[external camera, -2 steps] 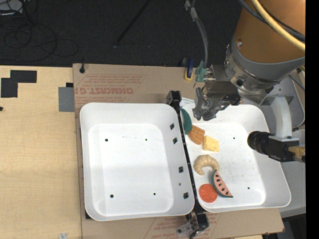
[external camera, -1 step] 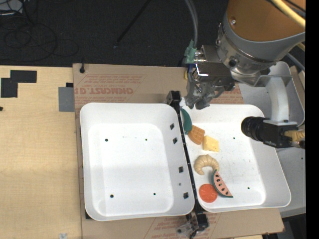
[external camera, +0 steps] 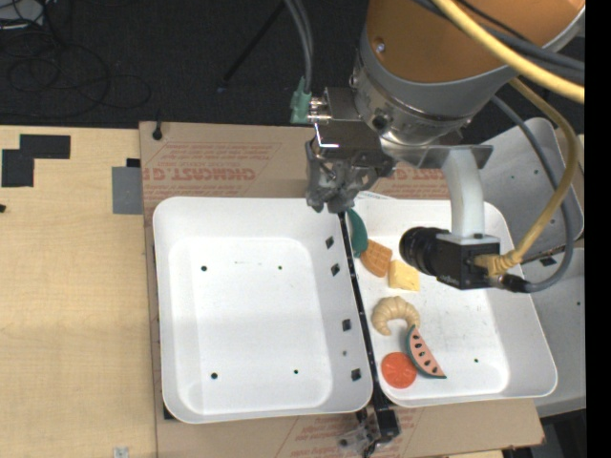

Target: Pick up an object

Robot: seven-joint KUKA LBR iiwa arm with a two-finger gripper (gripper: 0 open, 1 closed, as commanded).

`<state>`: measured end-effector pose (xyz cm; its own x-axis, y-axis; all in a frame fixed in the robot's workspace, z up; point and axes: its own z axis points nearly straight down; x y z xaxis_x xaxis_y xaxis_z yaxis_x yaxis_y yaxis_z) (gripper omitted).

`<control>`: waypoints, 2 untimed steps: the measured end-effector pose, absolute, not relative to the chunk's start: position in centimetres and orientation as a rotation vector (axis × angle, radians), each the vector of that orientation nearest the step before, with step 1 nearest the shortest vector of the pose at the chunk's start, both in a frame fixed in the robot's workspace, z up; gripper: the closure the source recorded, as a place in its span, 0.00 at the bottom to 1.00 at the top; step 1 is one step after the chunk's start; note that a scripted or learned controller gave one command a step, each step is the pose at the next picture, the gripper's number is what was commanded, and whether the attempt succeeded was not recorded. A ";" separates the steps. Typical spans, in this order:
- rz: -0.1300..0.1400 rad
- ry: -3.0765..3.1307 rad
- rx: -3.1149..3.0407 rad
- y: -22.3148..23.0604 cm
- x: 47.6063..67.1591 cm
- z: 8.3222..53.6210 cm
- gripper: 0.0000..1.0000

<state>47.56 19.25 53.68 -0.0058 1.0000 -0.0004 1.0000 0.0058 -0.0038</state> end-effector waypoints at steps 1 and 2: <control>0.005 -2.225 -2.216 24.6 51.1 53.6 1.00; 0.012 -2.228 -2.211 24.5 51.0 54.6 1.00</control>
